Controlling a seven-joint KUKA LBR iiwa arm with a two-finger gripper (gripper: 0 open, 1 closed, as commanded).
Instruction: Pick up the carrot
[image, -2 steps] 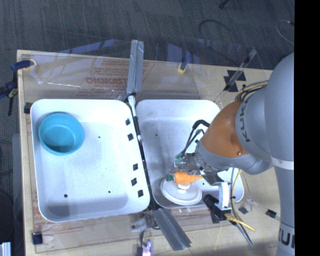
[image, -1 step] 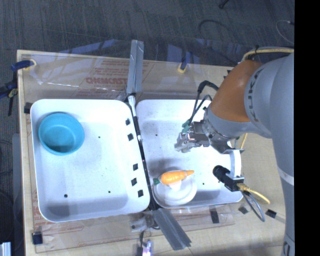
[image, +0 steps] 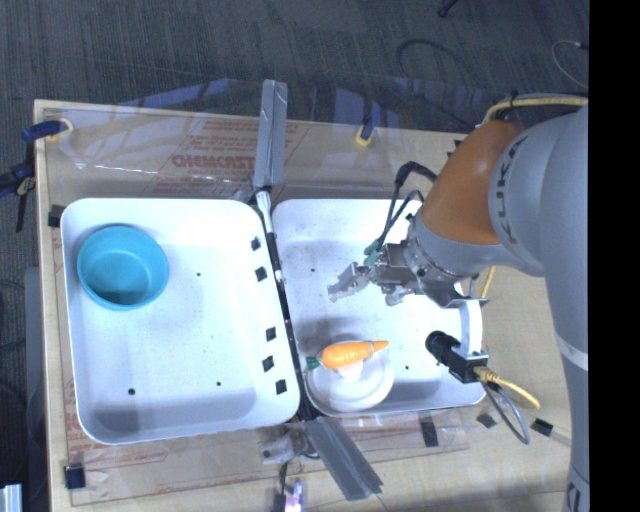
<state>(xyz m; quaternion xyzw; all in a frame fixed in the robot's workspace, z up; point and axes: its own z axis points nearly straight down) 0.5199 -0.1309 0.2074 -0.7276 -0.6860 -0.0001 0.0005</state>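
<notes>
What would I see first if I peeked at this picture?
Probably the big grey arm with its orange band, reaching in from the right over the right bin. Then the orange carrot on a white dish near that bin's front, and the blue bowl in the left bin.
</notes>
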